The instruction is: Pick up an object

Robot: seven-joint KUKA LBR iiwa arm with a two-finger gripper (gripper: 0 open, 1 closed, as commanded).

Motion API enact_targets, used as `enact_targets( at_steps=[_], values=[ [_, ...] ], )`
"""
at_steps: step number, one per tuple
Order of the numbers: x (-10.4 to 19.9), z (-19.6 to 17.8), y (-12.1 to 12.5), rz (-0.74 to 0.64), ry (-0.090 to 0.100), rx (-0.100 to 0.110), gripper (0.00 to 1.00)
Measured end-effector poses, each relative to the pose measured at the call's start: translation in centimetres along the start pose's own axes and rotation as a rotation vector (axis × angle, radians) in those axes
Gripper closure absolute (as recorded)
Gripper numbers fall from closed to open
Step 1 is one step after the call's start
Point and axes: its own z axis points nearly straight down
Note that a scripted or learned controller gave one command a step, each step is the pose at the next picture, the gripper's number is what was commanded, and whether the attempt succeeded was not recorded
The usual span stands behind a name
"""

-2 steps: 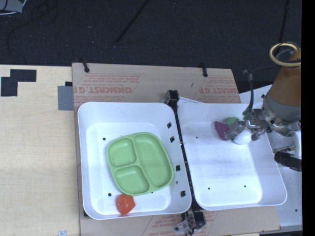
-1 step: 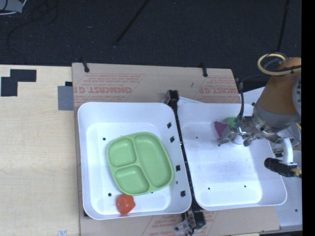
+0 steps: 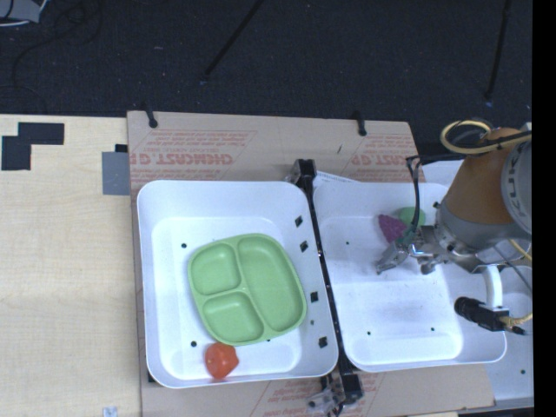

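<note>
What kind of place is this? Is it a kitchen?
Probably a robot lab, not a kitchen. A robot arm reaches over two white bins, one holding a green toy plate, and cables lie on the dark floor behind the bench.

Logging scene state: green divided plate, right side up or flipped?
Right side up. The green divided plate lies flat in the left bin, its three compartments facing the camera.

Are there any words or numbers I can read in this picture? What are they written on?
"CHEMCRZT.GP", roughly: faint red print, upside down, on the brown cardboard sheet behind the two shallow white bins; the letters are blurred, so this reading is unsure.
More red print on the cardboard's right part and front edge: too blurred to read.
No other text is legible.
</note>
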Motion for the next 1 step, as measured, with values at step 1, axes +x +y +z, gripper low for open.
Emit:
enact_targets(
  at_steps=[1],
  values=[
    [0.11, 2.12, -0.02, 0.001, -0.001, -0.003, 0.0]
  ],
)
